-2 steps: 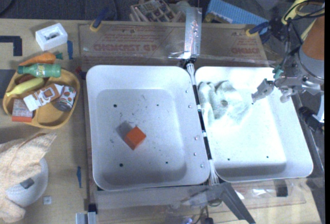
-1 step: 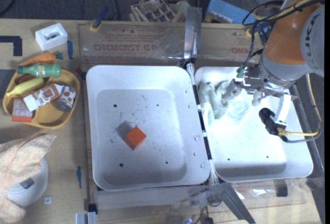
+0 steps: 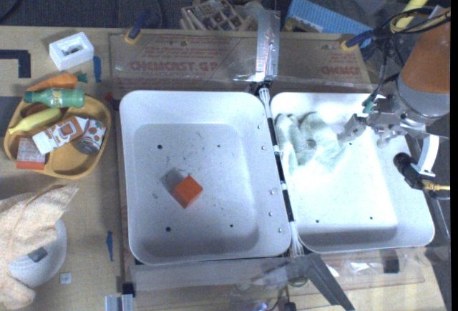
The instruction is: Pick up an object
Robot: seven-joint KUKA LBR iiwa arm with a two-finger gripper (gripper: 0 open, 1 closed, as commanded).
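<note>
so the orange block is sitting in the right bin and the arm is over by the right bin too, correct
Not quite. The orange block lies in the left bin, not the right one. The camera view shows it on that bin's floor, a little left of centre. The rest holds: the arm is over the right bin, at its upper right edge.

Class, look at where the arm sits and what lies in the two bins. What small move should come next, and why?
Probably swing the pincer left toward the orange block. It sits over the right bin, while the block lies alone in the left bin.
</note>
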